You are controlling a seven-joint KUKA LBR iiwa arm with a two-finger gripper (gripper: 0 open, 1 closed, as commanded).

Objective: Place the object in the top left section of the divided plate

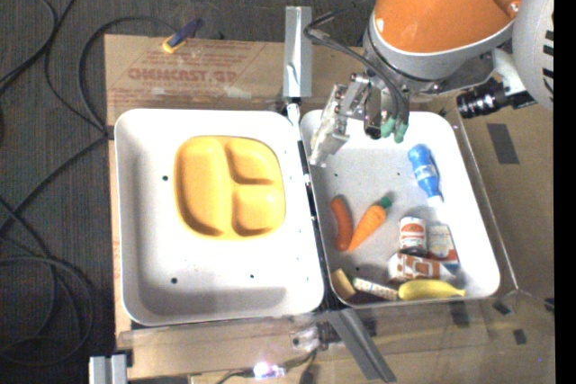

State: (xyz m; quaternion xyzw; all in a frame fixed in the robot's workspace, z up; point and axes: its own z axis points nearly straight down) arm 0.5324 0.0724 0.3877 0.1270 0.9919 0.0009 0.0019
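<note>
Two white bins sit on the tabletop; the yellow divided plate (pixel 230 186) lies in the left one, and the tool (pixel 388 129) hovers open above the right bin (pixel 468 193), holding nothing.

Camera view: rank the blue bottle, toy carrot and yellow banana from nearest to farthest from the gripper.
Gripper hangs over the right bin's far end.
1. Blue bottle, just to its right.
2. Toy carrot, mid-bin.
3. Yellow banana, at the near edge.
</note>
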